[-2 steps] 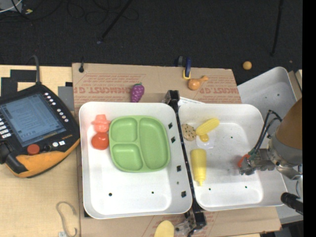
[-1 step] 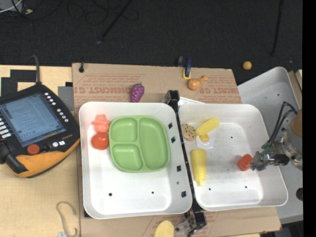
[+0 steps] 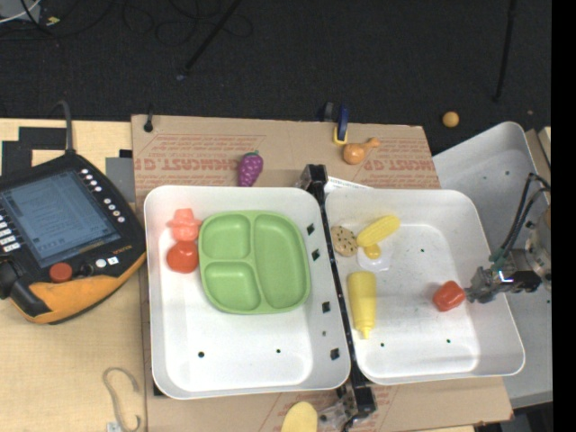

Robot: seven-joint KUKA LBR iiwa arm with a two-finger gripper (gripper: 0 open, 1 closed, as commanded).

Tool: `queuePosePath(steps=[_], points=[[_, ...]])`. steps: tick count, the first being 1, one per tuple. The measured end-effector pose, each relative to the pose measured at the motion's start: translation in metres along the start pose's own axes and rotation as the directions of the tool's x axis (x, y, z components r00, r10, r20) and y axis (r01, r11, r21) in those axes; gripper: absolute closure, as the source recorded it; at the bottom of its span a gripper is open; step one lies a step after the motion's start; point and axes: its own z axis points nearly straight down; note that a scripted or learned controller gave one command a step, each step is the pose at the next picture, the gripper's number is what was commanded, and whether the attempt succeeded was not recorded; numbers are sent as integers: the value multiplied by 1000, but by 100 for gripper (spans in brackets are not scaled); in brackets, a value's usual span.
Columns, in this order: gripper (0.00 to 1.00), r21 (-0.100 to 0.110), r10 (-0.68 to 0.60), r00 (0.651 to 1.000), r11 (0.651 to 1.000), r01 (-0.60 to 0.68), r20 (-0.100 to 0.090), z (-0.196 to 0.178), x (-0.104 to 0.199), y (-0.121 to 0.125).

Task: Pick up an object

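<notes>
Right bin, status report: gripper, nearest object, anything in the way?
Gripper at bin's right edge, beside red object. Grasp not confirmed. Yellow bottle, corn and cookie lie apart, leftward.

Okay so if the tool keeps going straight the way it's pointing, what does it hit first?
Most likely the red object in the right bin: the tool points leftward at it from close by, though its height above the bin floor is unclear.

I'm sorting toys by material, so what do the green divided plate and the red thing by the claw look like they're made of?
Green divided plate: looks like moulded plastic, with an even colour, a soft sheen and rounded compartment rims. Red thing near the claw: probably smooth plastic or rubber, uniformly red; too small to tell which.
</notes>
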Motion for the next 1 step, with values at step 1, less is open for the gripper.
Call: queuePosePath(steps=[1], points=[[100, 2, -4, 1000, 1000, 4, -2, -9, 45, 28]])
